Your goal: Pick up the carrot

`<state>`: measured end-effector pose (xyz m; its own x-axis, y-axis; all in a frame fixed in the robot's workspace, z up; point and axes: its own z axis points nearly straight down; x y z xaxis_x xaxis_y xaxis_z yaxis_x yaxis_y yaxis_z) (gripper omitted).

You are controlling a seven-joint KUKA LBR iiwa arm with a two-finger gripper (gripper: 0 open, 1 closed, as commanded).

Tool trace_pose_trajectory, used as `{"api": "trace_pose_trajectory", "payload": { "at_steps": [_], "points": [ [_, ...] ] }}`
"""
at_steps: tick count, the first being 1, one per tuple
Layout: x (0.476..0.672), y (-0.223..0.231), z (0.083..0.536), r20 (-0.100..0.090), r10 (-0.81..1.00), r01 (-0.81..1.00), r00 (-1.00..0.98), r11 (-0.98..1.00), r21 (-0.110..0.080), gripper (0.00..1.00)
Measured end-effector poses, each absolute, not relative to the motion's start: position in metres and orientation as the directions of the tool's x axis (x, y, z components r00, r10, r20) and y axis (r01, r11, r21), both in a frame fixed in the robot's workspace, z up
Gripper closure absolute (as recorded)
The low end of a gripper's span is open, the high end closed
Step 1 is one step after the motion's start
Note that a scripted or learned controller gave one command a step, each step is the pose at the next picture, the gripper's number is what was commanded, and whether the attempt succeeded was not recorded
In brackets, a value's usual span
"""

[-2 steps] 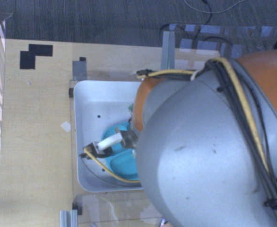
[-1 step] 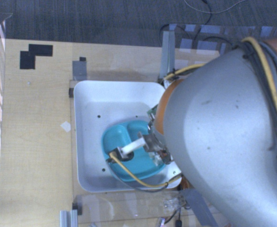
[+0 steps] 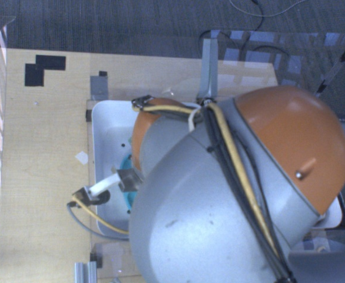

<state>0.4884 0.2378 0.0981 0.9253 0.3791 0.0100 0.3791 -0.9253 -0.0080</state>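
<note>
Carrot cannot be made out anywhere, so whether it is picked is not yet clear; left bin (image 3: 102, 134) at frame centre-left shows bare wall; the arm (image 3: 231, 205) covers the rest, hiding the tool's state.

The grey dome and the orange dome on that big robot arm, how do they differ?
The grey dome sits lower and nearer in the camera view, filling more of the picture; the orange dome sits above and to its right, looking smaller. The grey dome shows small dark scuffs, while the orange dome carries a small metal fitting. A cable bundle runs down between them. Both are smooth, rounded shells of the same arm, hanging over the white bin.
</note>
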Motion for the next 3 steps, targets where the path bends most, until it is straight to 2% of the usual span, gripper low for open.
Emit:
{"api": "trace_pose_trajectory", "payload": {
  "at_steps": [1, 2, 3],
  "points": [
    [0.494, 0.164, 0.095, 0.025, 0.204, 0.204, 0.979, -0.979, -0.009, 1.0],
    [0.492, 0.171, 0.093, 0.015, 0.492, 0.492, 0.87, -0.871, 0.007, 1.0],
    [0.491, 0.181, 0.095, 0.01, 0.649, 0.649, 0.761, -0.761, 0.01, 1.0]
  ]
}}
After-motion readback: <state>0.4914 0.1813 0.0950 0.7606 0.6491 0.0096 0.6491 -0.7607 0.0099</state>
